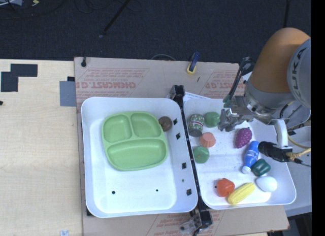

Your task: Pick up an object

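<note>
Hovering low over right bin (284, 199), gripper (228, 121) at bin's upper left; finger state impossible to tell, nothing visibly pinched. Sitting nearest: green ball (212, 119) just left, touching or nearly; purple grapes (243, 137) lying just down-right, long axis tilting upper-right to lower-left

Red lettering runs upside down across the cardboard sheet (152, 80) at twelve o'clock behind the bins, too garbled to spell out. At three o'clock, dark letters "UK" show on the arm's grey housing (300, 72).
</note>
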Controlling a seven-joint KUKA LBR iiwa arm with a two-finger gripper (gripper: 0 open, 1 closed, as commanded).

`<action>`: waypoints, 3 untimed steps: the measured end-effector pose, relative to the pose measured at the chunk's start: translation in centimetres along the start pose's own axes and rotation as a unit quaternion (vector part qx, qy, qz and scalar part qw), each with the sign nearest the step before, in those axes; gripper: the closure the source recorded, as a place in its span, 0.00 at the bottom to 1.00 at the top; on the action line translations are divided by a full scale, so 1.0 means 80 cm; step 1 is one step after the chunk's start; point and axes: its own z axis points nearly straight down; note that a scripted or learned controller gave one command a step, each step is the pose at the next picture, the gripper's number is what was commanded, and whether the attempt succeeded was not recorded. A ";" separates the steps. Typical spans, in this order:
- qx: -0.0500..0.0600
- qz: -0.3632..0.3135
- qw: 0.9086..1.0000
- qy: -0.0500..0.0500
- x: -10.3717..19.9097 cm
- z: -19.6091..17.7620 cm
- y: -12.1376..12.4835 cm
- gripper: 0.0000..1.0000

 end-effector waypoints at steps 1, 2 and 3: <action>0.001 0.002 1.000 0.001 -0.001 -0.014 -0.013 1.00; 0.000 0.001 1.000 0.000 0.007 -0.016 -0.012 1.00; 0.002 0.002 1.000 0.000 0.007 0.010 -0.007 1.00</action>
